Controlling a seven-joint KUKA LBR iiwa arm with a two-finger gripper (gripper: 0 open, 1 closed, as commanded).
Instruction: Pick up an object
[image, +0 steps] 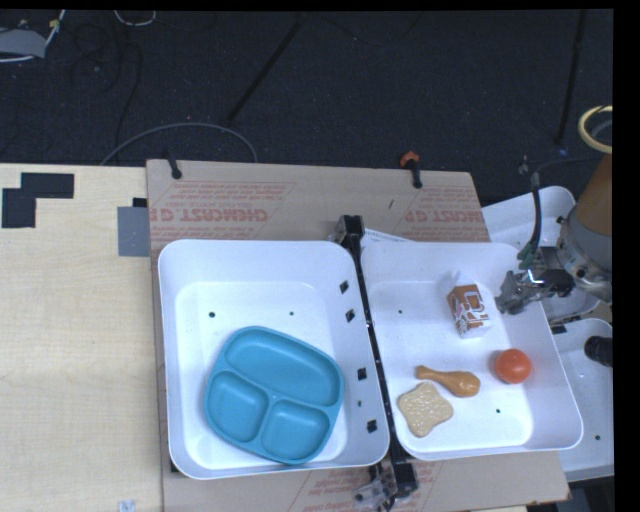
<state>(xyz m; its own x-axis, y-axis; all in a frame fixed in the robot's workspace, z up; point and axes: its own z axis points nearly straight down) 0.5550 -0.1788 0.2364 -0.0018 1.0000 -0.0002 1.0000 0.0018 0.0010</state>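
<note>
While the arm leans in low over the right bin's (560, 400) rim, its pincer (518, 290) grips nothing, opening unclear; just beside it, the small carton (468, 308) lies lengthwise up-down.

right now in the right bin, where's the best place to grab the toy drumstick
Probably the drumstick at its thin handle end, on the view's left, coming straight down. It lies flat, the neck is narrower than the bulbous end, and there is a small gap to the bread slice.
</note>
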